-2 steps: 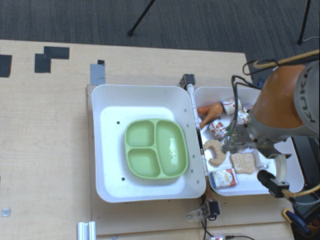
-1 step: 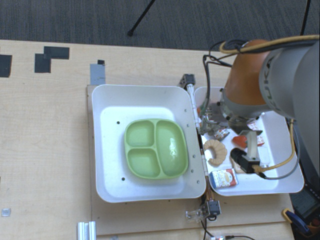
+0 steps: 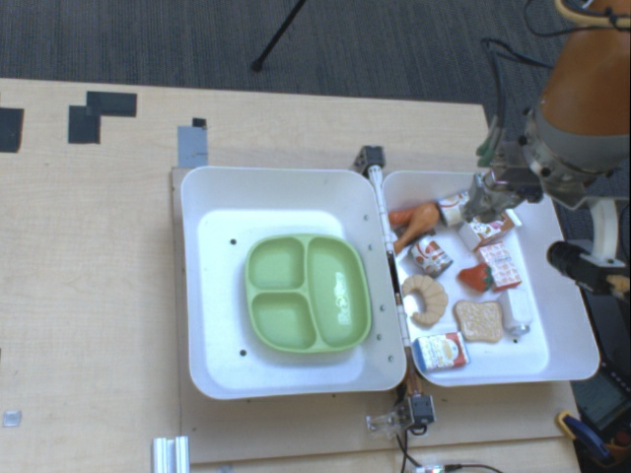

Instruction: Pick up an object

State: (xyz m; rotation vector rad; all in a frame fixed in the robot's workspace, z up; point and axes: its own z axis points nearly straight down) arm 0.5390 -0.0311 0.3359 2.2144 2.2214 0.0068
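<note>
The right bin holds several toy foods. An orange carrot lies at its back left, with a small red and white can just in front of it. A croissant, a slice of toast and a blue and yellow carton sit toward the front. A red strawberry and a red and white packet lie mid-bin. My gripper hangs over the bin's back part, right above a red and white carton and beside a small can.
The left bin holds a green divided plate. A white tube lies right of the toast. A metal divider runs between the bins. The arm's orange band looms over the right bin's back right corner.
</note>
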